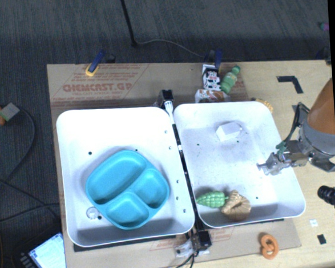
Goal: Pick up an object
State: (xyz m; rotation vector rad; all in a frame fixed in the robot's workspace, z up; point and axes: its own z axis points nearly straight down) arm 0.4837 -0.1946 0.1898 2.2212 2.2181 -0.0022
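The right bin holds a small white block near its back, a green knobbly toy at the front, and a tan lumpy object beside the toy. My gripper hangs over the right edge of that bin, well apart from all three objects. Nothing shows between its tips. The grey arm with its orange band reaches in from the right.
The left bin holds a blue divided tray. A green-and-white item lies on the bench behind the right bin, and an orange ring lies in front of it. Blue clamps sit at the back edge.
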